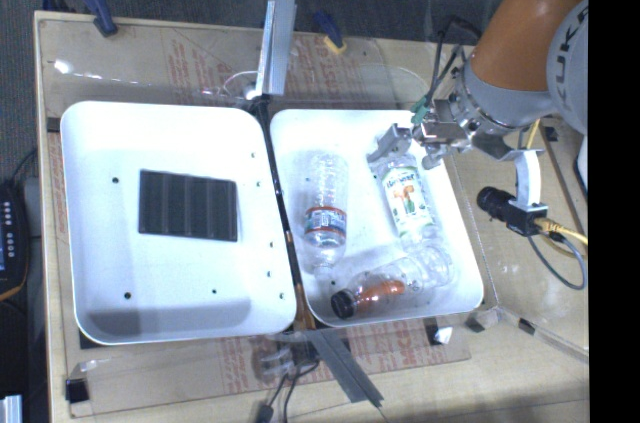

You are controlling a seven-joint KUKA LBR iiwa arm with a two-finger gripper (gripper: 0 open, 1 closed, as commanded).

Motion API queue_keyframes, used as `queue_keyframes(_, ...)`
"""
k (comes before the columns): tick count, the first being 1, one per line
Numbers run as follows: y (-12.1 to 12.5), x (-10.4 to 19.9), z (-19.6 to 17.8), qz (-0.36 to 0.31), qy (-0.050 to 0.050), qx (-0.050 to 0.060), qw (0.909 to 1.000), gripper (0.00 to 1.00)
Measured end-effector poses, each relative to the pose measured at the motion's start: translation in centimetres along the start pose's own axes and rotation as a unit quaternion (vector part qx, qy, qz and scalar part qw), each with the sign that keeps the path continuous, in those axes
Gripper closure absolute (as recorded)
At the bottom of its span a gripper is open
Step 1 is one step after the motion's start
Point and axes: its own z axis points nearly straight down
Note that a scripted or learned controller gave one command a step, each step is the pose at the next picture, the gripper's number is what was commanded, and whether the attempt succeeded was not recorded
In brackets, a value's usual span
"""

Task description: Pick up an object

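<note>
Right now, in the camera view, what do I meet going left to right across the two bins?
Dark ribbed panel in the left bin → clear water bottle in the right bin → white-labelled bottle → pincer at the right bin's far corner.

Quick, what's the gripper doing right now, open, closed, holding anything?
Gripper: cannot be told; it sits over the top end of the green-labelled bottle in the right bin.

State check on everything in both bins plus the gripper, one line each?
Clear plastic water bottle with blue label: lying flat, right bin, capped end unclear.
Clear bottle with green-and-orange label: lying flat, beside the gripper.
Clear bottle with dark cap: lying along the near wall.
Dark ribbed rectangular mat: flat, left bin.
Gripper: over the right bin's far corner.
</note>
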Motion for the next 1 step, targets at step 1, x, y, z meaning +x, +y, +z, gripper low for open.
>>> queue_keyframes(1,-0.49,4.58,19.0,-0.032,-0.001,0.0,0.9995,0.0)
